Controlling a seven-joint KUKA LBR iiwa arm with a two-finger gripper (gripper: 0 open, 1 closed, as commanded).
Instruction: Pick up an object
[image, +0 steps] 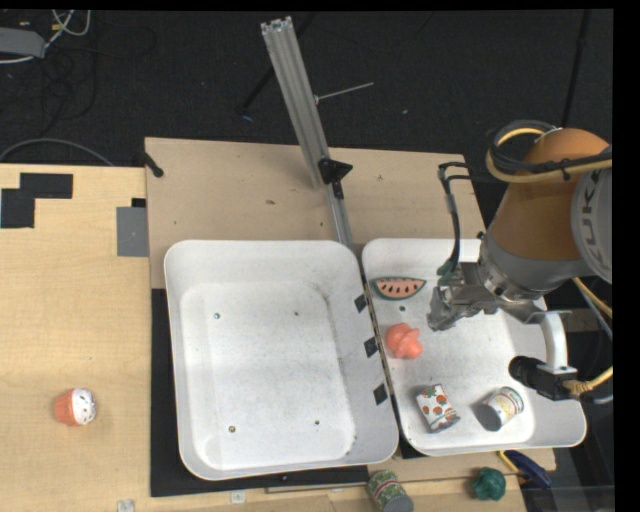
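Note:
The right bin (560, 430) holds a watermelon slice (399, 288) at its far left, a pink-orange lump (404, 342) below that, a small white box with red dots (436, 407) and a tin can lying on its side (500, 407) near the front. My gripper (442, 317) hangs over the middle of this bin, just right of the pink lump and below the watermelon slice. Nothing shows between its fingers. The grey arm with its orange band (545, 195) reaches in from the right.
The left bin (200, 270) sits beside the right one. A metal rail (300, 95) slants down to the gap between the bins. A small orange and white ball (75, 407) lies on the bench at far left. A can (385, 490) and a green toy (489, 484) lie by the front edge.

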